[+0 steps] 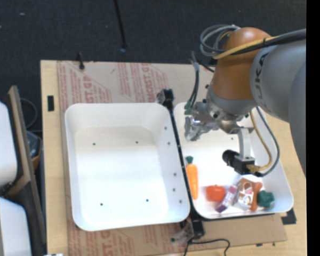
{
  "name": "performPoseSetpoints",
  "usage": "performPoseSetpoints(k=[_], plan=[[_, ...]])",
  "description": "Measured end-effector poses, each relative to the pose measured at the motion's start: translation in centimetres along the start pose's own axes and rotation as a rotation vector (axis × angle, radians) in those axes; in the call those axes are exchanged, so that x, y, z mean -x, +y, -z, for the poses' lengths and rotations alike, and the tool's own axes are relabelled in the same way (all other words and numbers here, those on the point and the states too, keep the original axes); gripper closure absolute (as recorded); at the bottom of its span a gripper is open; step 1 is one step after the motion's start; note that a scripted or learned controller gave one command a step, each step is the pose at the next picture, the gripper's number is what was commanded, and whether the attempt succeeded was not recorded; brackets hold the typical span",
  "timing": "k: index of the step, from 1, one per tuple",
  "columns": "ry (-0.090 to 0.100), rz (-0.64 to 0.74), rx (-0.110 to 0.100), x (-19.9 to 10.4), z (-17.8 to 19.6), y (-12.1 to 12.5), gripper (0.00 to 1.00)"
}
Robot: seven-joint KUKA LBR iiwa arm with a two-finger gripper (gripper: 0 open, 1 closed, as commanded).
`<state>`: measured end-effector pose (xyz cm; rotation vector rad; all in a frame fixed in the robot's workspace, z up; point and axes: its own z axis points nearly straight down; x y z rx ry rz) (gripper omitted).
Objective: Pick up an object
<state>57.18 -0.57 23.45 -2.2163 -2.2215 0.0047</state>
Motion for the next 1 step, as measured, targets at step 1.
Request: performPoseSetpoints(k=[1], plan=[[0.0, 0.001, 0.001, -5.03, 0.93, -0.36, 1.0]])
